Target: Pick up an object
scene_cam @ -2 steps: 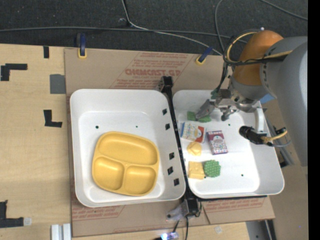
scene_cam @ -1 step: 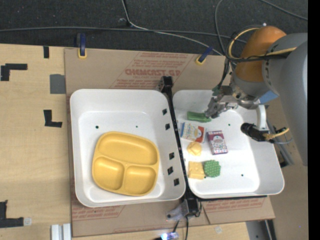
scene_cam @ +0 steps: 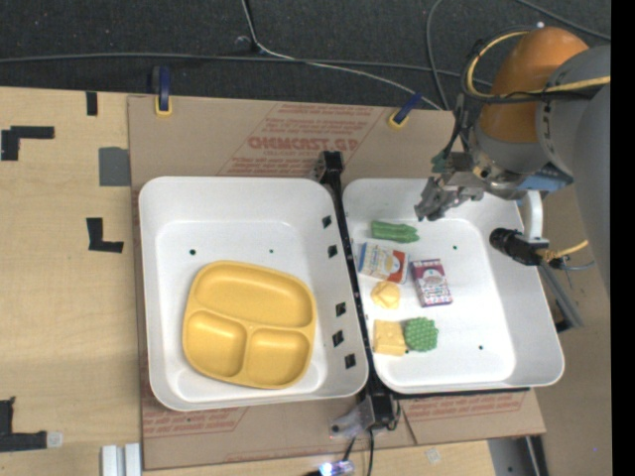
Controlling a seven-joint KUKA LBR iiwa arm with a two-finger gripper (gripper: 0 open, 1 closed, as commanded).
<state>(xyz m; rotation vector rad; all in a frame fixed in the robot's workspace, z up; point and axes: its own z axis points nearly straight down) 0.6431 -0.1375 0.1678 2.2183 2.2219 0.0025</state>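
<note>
Camera view: yellow tray (scene_cam: 248, 322) sitting in left bin (scene_cam: 159, 206), far left of pincer (scene_cam: 433, 206). Green object (scene_cam: 394, 231) lying just below-left of pincer in right bin (scene_cam: 516, 355). Finger state: cannot tell.

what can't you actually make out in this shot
- Tool: in the camera view its fingers are a dark blur, so whether they are open or shut is unclear.
- Small packets, the red-and-white packet and the dark red packet: print too small to read.
- Arm: cut off by the right edge.
- Green item: too small to identify.
</note>
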